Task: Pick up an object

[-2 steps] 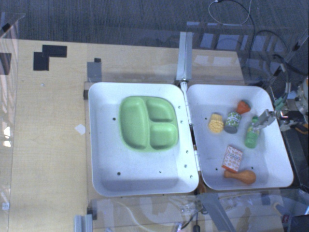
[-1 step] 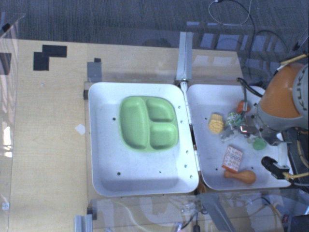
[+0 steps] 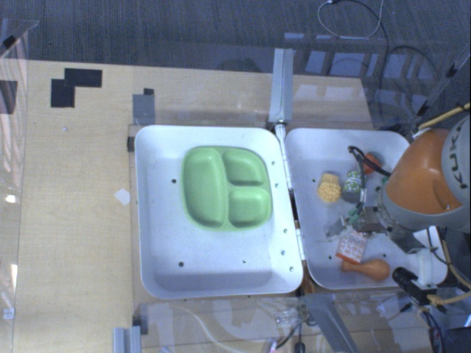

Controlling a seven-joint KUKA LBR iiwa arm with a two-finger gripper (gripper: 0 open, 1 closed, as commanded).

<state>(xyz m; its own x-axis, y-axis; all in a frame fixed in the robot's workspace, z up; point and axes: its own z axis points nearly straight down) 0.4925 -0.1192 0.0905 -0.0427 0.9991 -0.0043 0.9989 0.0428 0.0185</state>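
Jaws (image 3: 362, 215): state cannot be told. Beside them, yellow knobbly corn cob (image 3: 329, 188); centre over it before closing.

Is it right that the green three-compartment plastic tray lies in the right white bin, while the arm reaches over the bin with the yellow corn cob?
Not quite. The camera view shows the green three-compartment plastic tray in the left white bin. The arm does reach over the right white bin, where the yellow corn cob lies.

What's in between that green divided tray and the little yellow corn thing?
In the camera view, between the green tray and the corn lie bare white floor of the left bin, the two bins' adjoining rims, then bare floor of the right bin.
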